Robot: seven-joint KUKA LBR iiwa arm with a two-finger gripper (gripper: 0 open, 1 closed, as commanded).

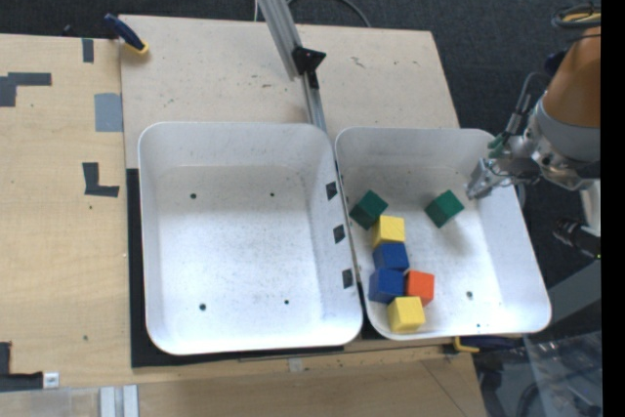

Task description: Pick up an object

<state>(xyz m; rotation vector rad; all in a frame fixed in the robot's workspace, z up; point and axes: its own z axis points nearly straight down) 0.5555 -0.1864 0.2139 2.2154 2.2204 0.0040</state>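
Wood bench (244,63), right bin (508,259) holding seven cubes. Gripper (480,183) just right of green cube (444,207); finger state indiscernible. Nothing lifted yet.

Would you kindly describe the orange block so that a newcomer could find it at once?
Start at the right-hand white bin, the one that holds all the blocks. Near its front, a cluster of blocks lies by the wall shared with the other bin. The orange block sits on that cluster's right side, touching a blue block; it is the only orange one.
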